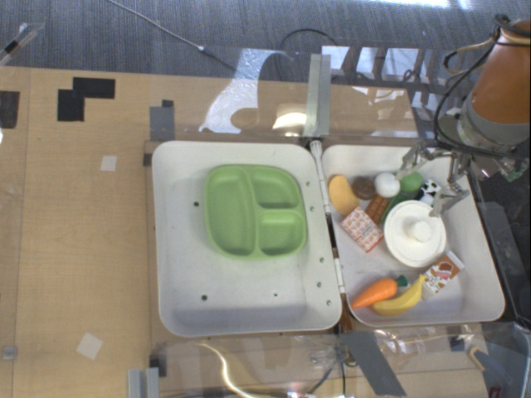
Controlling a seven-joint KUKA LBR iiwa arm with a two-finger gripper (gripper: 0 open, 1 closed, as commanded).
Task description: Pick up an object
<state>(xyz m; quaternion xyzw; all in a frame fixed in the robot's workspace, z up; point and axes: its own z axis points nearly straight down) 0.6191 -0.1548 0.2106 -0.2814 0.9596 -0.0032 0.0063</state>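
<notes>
- The bench (75, 247) is pale wood and bears two shallow white bins side by side.
- The left bin (178, 297) holds a green divided plate (253, 211), lying flat just above the bin's middle.
- The right bin (477, 293) holds all the small toys, crowded from its 10 o'clock corner round to 6 o'clock.
- The arm (502, 89), with its orange band, stands over the right bin's 2 o'clock corner.
- The gripper (431, 177) hangs at the bin's 1 o'clock; its two thin fingers are spread apart, with nothing between them.
- A round white lid (415, 232) sits near the bin's middle, just below the fingers.
- A banana (400, 298) lies at 6 o'clock, touching a carrot (374, 292) at its 9 o'clock side.
- A yellow lemon (343, 193) rests at 10 o'clock against the bin wall.
- A red-and-white checked packet (362, 228) lies at the lid's 9 o'clock.
- A small carton (440, 274) lies tilted at the lid's 5 o'clock.
- A green piece (408, 182) shows at 12 o'clock of the lid, partly hidden.
- A white ball (386, 183) sits between the lemon and the green piece, beside a small brown piece (363, 188).
</notes>
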